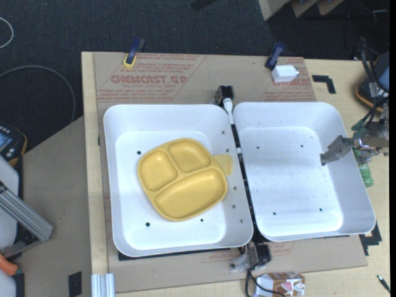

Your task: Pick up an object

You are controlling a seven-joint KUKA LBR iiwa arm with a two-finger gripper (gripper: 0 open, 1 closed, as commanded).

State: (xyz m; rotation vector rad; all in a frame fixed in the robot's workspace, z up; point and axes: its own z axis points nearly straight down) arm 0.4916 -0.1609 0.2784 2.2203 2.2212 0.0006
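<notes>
A yellow divided plate with three compartments lies in the left white bin, slightly right of its middle. A small flat yellow piece pokes out from under the plate's right rim. My gripper reaches in over the right edge of the right white bin, far from the plate. Nothing shows in its grasp.
A green object sits just outside the right bin's right wall, below the gripper. A white block and blue clamps rest on the cardboard behind the bins. Cables and a small packet lie at the front edge.
</notes>
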